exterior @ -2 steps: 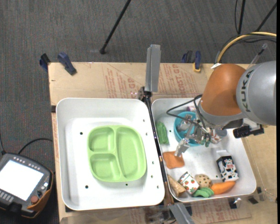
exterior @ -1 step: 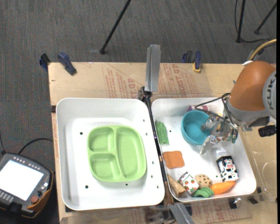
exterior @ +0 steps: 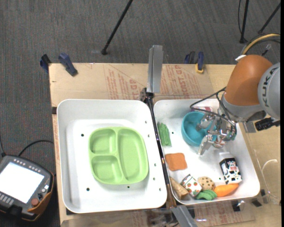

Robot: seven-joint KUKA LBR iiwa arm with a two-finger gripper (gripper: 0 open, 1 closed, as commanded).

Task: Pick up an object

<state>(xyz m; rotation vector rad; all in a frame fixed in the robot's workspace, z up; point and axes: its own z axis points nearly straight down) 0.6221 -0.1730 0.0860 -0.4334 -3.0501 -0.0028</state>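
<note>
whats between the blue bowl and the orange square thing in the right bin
Nothing: in the camera view, bare white bin floor separates the blue bowl from the orange square piece. The green strip lies off to the left, the gripper to the right.

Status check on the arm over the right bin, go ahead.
Hand low in right bin, beside teal bowl. Nothing visibly held. Orange block and milk carton lie apart from it.

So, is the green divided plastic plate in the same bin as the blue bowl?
No, the green divided plastic plate lies in the left bin; the blue bowl is in the right bin.
</note>
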